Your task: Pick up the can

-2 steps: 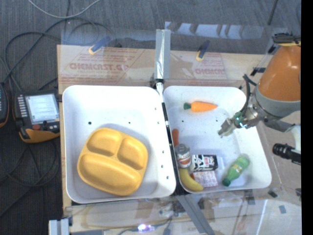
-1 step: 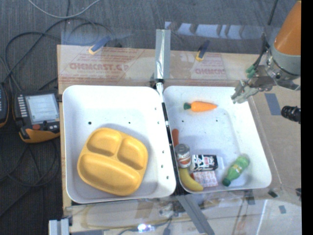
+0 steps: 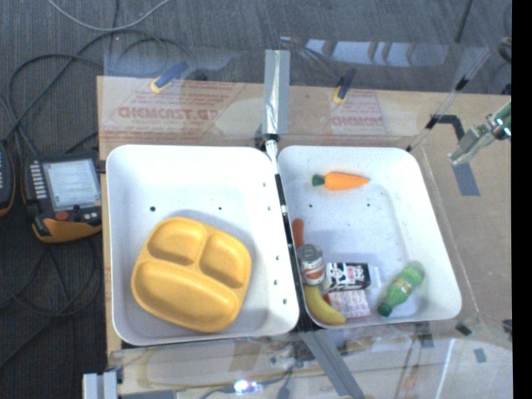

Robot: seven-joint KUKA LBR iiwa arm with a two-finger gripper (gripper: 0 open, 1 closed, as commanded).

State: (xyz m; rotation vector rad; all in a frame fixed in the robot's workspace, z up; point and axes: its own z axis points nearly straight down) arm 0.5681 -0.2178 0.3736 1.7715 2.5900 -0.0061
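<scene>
The can (image 3: 312,264) is small, with a silver top and a red-and-white label. It stands upright in the right bin (image 3: 416,223), close to the bin's left wall and near the front. A banana (image 3: 322,306) lies just in front of it and a black-and-white carton (image 3: 347,275) touches its right side. My gripper (image 3: 472,144) is at the far right edge of the view, outside the right bin's back right corner and far from the can, with nothing seen in it.
The right bin also holds a carrot (image 3: 341,181) at the back, a green bottle (image 3: 401,289) at the front right, a pink packet (image 3: 355,305) and a small orange piece (image 3: 298,231) by the left wall. A yellow divided plate (image 3: 191,273) lies in the left bin (image 3: 133,181).
</scene>
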